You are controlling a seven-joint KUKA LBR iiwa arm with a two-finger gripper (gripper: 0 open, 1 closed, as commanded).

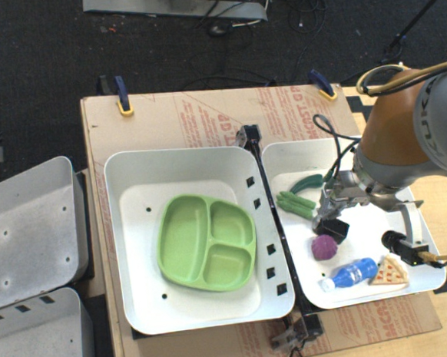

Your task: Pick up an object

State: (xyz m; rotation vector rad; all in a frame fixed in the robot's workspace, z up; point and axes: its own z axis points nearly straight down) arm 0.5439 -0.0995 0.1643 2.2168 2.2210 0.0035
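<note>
My gripper (329, 219) hangs low in the right bin (302, 154), reaching in from the right. Just below it lies a purple ball (324, 247). To its left lies a light green ridged piece (295, 203), and a dark green curved piece (307, 183) rests a little further back. A blue bottle (352, 274) with a white cap lies near the bin's front wall, and a pizza slice toy (390, 272) sits next to it on the right. Nothing visibly hangs from the gripper.
The left bin (124, 182) holds a light green divided plate (207, 243). A black divider (270, 209) runs between the two bins. Grey trays (27, 228) sit off the bench to the left.
</note>
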